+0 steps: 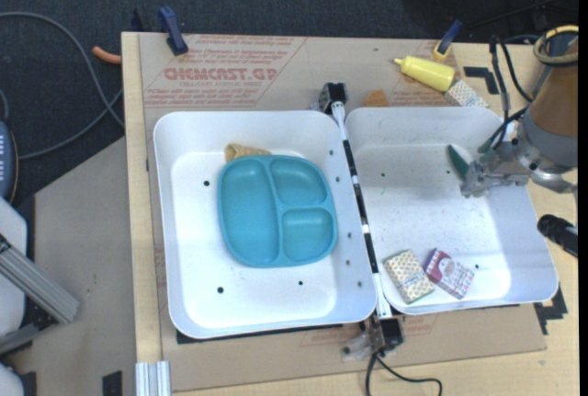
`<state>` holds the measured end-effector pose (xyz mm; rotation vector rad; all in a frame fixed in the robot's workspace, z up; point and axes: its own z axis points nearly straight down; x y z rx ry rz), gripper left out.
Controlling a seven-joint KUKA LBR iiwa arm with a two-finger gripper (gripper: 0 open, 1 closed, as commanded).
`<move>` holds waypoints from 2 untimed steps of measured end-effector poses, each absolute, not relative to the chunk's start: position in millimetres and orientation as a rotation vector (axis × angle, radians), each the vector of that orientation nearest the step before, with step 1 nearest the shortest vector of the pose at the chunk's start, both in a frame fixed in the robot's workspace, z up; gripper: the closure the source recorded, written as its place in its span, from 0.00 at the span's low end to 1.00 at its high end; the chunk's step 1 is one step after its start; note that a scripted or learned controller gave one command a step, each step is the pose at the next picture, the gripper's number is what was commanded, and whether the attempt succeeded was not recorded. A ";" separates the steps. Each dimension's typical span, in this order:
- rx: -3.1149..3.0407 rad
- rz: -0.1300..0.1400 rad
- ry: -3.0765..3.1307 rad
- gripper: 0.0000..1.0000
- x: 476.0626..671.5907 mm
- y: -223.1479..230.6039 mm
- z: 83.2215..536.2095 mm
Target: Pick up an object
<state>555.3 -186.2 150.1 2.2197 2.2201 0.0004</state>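
A robotics lab: clamped board bench [230,63], paired white bins [184,201], loose cables [55,54] on carpet.

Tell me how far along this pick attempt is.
Done: the claw is down inside the right bin, near a dark green object. In hand: nothing visibly gripped. Left: the pick itself; two small packets lie at the bin's near edge, and the blue divided plate sits in the left bin.

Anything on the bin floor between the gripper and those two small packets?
No. In the camera view, bare white bin floor separates the gripper from the two small packets.
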 end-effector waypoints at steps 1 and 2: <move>2.218 0.000 2.222 1.00 644.9 -223.7 134.5; 2.218 0.000 2.221 0.00 645.1 -223.5 134.8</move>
